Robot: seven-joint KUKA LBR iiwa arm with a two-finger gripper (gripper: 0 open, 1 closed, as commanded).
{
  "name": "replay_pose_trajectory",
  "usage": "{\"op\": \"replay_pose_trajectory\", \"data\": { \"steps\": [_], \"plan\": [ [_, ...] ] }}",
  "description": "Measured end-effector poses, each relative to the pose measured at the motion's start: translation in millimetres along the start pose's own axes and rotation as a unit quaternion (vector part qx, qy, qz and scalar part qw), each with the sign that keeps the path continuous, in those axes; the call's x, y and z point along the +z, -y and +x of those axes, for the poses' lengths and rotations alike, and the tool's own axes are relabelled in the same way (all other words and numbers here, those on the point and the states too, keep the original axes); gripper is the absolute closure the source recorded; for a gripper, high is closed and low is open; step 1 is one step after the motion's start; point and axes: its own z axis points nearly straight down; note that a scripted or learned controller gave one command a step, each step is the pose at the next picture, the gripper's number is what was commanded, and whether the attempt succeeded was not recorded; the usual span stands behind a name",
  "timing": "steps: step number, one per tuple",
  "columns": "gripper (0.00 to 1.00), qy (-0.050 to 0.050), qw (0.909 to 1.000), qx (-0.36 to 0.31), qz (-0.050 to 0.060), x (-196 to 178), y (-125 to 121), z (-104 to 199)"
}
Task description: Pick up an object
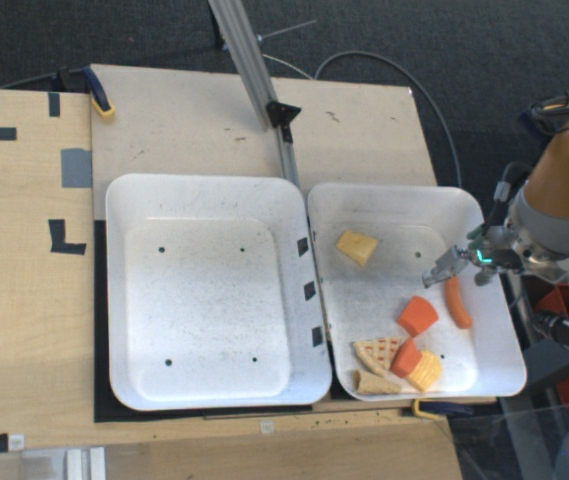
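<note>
My gripper (462, 271) hangs over the right side of the right bin (484, 368), reaching in from the right. It is open, with its two grey fingers spread apart. An orange sausage-shaped piece (457, 304) lies on the bin floor just below the fingertips, its upper end close to the gap between them; I see nothing held. Left of it sits an orange block (417, 316). A yellow cheese wedge (357, 247) lies further left, toward the bin's back.
At the right bin's front lie a waffle piece (376, 351), a red-orange chunk (405, 359), a yellow chunk (426, 371) and a tan piece (376, 382). The left bin (204, 288) stands alongside. A metal rail (249, 53) slants in from the back.
</note>
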Motion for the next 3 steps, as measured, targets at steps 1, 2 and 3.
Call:
{"op": "replay_pose_trajectory", "data": {
  "steps": [1, 2, 3],
  "plan": [
    [0.00, 0.001, 1.0000, -0.001, -0.002, -2, -1, 0],
    [0.00, 0.000, 1.0000, -0.001, 0.001, 56, -9, 4],
    [0.00, 0.001, 1.0000, -0.001, -0.003, 106, -10, 5]
  ]
}}
